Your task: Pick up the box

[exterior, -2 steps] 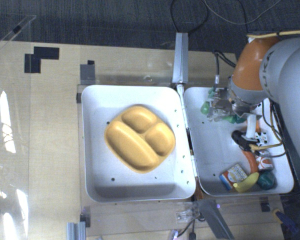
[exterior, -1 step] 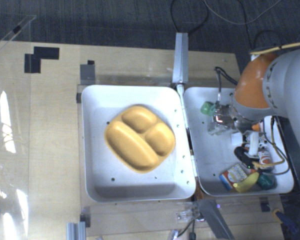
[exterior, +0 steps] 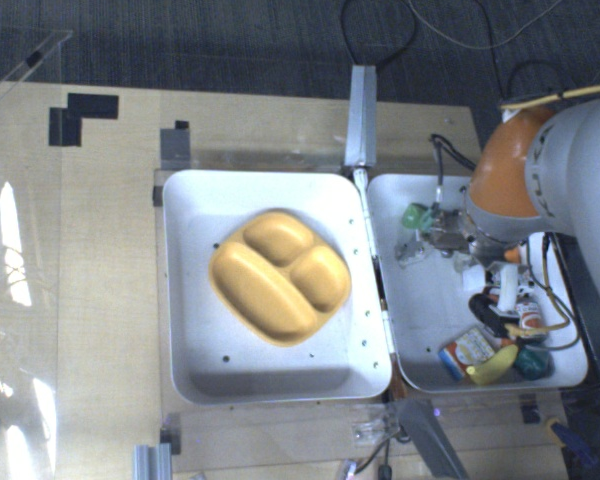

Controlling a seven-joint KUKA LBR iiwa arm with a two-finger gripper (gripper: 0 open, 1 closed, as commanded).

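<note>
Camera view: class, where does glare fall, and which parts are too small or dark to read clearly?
Camera view: bright streaks of glare lie on the clear sheet at the left; the left bin is evenly lit, with soft highlights on the yellow bread-shaped object; the small items heaped in the right bin near the gripper are cramped and hard to identify.
</note>
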